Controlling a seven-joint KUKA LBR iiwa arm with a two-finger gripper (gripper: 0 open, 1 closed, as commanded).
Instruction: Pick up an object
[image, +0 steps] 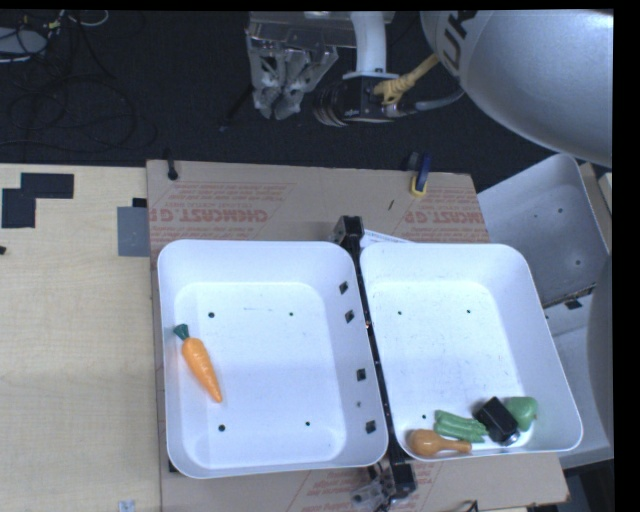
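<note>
Carrot (201, 367): an orange toy carrot with a small dark green top lay in the left bin (260, 262), near its left wall in the lower left of the bin, its point toward the lower right and its green end toward the upper left.
Right bin (450, 262): four small things sat bunched in its lower right corner.
Green pods (460, 426): a green bean-like piece lay just above the orange piece.
Black block (496, 419): a small black thing lay tilted, touching the green lump to its right.
Green lump (523, 408): a light green rounded piece sat against the bin's right wall.
Orange piece (437, 443): a pear-shaped orange-tan thing lay along the bin's lower edge.
Counts: two white bins, one carrot, one black block, two green pieces, one orange-tan piece.
Gripper (287, 98): hung at the top of the frame, above and well apart from both bins, over the dark background; its pale fingers pointed down, close together, with nothing between them.
Arm (530, 60): a large grey curved body filled the upper right of the frame.
Board (300, 205): brown cardboard with red print lay under both bins.
</note>
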